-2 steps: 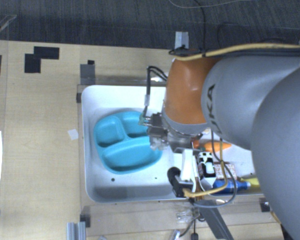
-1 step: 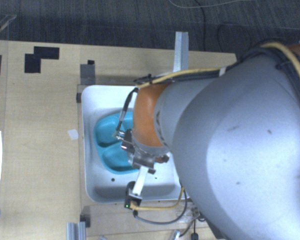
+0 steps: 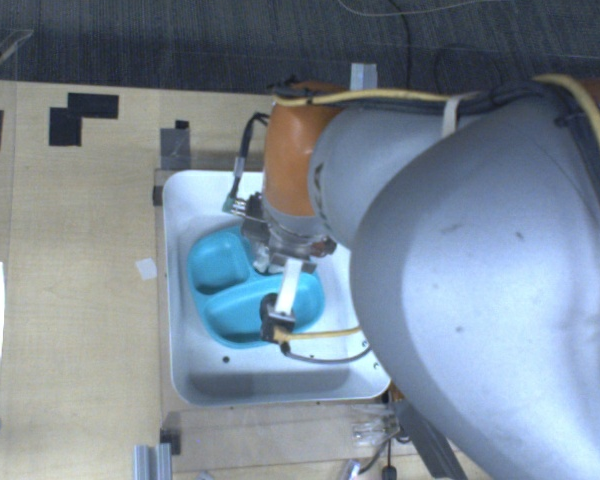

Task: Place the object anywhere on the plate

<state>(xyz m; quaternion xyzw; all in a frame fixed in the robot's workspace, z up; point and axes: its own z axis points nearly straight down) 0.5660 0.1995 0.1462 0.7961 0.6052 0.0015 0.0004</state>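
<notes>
Currently gripper (image 3: 271,259) sits low over blue plate (image 3: 217,265) in white bin (image 3: 179,298); can't tell its grip state; placement unconfirmed.

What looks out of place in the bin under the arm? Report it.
Nothing looks spilled or broken. In the white bin, the blue object lies against the blue plate beneath the gripper; whether it overlaps the rim is unclear. The arm hides the rest.
</notes>
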